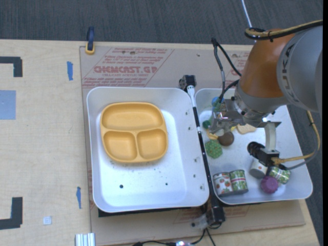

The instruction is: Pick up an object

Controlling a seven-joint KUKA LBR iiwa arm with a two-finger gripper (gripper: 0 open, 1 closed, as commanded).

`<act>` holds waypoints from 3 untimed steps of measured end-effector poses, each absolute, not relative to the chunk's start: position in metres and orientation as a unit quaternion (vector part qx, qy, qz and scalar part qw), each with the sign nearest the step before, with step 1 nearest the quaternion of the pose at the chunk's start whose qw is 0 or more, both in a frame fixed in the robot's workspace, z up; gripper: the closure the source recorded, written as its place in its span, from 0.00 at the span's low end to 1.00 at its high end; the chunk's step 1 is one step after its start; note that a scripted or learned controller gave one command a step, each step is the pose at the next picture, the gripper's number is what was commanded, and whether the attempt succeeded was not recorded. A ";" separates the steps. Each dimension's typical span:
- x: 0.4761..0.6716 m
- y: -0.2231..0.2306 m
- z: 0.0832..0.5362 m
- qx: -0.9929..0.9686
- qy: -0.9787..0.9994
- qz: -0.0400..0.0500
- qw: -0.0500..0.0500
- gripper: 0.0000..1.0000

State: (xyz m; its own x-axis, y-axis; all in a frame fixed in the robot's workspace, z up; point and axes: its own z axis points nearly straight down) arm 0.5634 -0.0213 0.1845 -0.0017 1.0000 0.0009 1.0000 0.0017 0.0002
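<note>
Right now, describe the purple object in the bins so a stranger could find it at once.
Start at the right-hand white bin, the one the grey and orange arm reaches over. Go to its near right corner, where a small round purple ball lies just below a green-patterned can. It is the one purple thing there; the pair of cans to its left are cylinders with red and green labels.

A pale wooden bench point(41, 152) is covered in part by a printed cardboard sheet point(128, 68), on which the left white bin point(97, 137) is set, with the right white bin point(300, 181) placed just beside it.
</note>
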 end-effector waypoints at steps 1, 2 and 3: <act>0.563 -0.022 0.184 -0.707 -0.707 0.000 0.000 0.00; 0.563 -0.022 0.184 -0.707 -0.707 0.000 0.000 0.00; 0.507 -0.080 0.184 -0.707 -0.707 0.001 0.001 0.00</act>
